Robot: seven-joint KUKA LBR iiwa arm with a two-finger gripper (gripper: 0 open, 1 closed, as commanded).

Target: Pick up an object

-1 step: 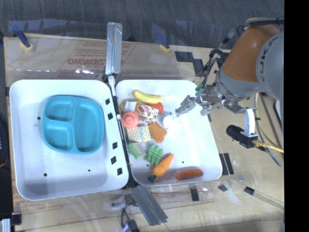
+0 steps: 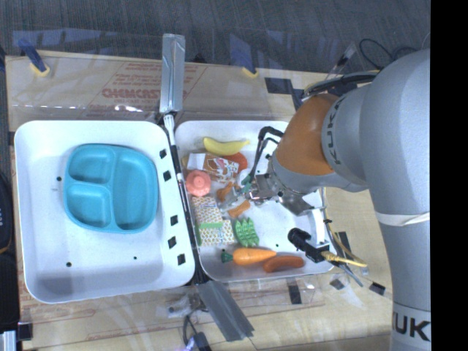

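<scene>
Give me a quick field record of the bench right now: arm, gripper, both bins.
arm: reaching in from the right, over the right bin
gripper: low among the toys near the bin's middle; grasp not discernible
left bin: holds a blue divided plate
right bin back: banana
right bin left side: pink toy, printed box
right bin front: carrot, sausage, green toy

Grey arm (image 2: 387, 145), orange wrist band (image 2: 307, 141)
</scene>
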